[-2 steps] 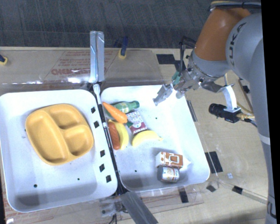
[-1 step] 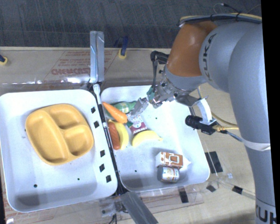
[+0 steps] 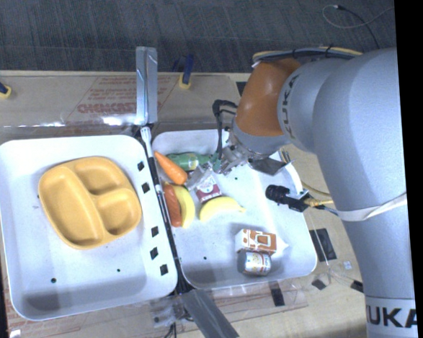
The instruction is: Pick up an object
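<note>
My gripper point(image 3: 224, 159) reaches down into the back of the right bin point(image 3: 299, 261), under the orange wrist band. It sits right by a green bottle point(image 3: 183, 161) and a crumpled packet with a dark red label point(image 3: 207, 187). An orange carrot point(image 3: 171, 168) lies at the bin's back left. Just in front of the packet is a yellow banana point(image 3: 220, 208). A reddish sausage point(image 3: 172, 206) and a yellow piece point(image 3: 186, 205) rest along the left wall. An orange-and-white carton point(image 3: 257, 240) and a small can point(image 3: 255, 263) lie near the front.
The left bin point(image 3: 25, 286) holds a yellow divided plate point(image 3: 89, 201). The grey arm point(image 3: 354, 147) covers the right side of the bench. A black cable plug point(image 3: 280, 194) hangs over the right bin's right side. A divider wall point(image 3: 160, 226) separates the bins.
</note>
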Tool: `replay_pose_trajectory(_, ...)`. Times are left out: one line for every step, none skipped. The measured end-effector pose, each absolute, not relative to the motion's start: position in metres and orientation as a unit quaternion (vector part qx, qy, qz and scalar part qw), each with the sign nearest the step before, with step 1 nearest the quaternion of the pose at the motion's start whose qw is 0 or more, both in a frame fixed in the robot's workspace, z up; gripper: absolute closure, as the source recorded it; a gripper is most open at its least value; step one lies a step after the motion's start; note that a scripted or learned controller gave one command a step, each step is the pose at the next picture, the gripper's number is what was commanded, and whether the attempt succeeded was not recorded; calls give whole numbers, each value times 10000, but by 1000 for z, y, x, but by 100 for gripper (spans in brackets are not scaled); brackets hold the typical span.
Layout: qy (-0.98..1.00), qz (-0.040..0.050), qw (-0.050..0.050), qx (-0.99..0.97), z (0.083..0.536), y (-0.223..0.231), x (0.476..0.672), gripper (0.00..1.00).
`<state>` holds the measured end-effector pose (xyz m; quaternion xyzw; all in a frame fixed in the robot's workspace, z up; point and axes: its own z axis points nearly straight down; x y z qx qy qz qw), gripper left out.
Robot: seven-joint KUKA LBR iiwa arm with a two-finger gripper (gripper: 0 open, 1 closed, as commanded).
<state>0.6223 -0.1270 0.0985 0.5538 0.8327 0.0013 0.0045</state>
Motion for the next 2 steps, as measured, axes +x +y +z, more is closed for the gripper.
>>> replay_pose_trajectory(8337, 9, 35, 5522, 108, -127, 622, 100)
replay_pose_trajectory(8260, -6, -4, 5637, 208, -63, 588, 100)
